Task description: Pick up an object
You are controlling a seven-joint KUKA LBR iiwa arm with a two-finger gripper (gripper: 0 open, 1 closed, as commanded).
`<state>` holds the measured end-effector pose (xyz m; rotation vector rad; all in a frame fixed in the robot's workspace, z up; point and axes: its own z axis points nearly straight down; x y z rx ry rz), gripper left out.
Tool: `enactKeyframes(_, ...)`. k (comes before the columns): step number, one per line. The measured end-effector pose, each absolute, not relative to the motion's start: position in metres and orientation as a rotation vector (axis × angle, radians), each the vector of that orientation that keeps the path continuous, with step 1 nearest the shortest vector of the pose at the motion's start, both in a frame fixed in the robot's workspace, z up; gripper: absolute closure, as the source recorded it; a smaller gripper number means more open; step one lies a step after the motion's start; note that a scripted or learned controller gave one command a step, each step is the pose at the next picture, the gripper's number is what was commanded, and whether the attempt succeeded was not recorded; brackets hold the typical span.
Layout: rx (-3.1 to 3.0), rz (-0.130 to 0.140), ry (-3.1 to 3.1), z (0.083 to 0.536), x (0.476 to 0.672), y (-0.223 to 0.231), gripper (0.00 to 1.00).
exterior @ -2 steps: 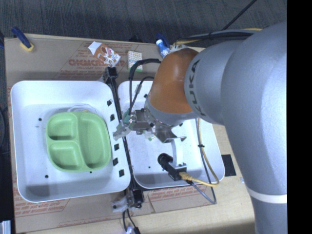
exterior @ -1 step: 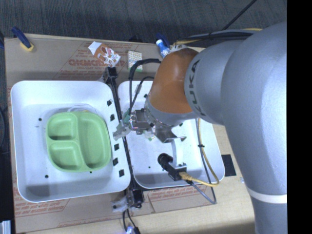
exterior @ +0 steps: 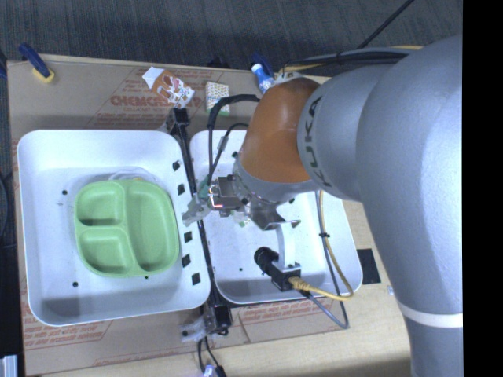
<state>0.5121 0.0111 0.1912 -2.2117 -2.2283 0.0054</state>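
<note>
We see two shallow white bins side by side on a cardboard-covered worktop (exterior: 118,104). In the left bin (exterior: 39,210) lies a pale green divided plate (exterior: 126,226) with three compartments, flat on the bin floor, slightly toward the right wall; its rim is rounded and its surface plain. It is the one object we can make out to pick up.

The grey arm (exterior: 393,171), with its orange band (exterior: 275,132), reaches across the right bin (exterior: 236,281) and hides much of it. The hand (exterior: 224,199) sits low near the divider between the bins; whether it is open or closed we cannot tell.

A yellow cable (exterior: 334,265) loops over the right bin's edge. Behind the bins lie a crumpled wrapper (exterior: 169,89) and a blue clip (exterior: 35,63).
</note>
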Motion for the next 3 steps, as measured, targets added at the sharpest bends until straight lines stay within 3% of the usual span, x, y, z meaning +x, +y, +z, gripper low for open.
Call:
enactKeyframes(1, -2.217, 0.003, -2.225, 0.192, 0.52, -0.081, 0.0)
enactKeyframes(2, -2.209, 0.002, -2.232, 0.191, 0.524, 0.008, 0.0)
enactKeyframes(3, -2.212, 0.003, -2.23, 0.192, 0.524, 0.006, 0.0)
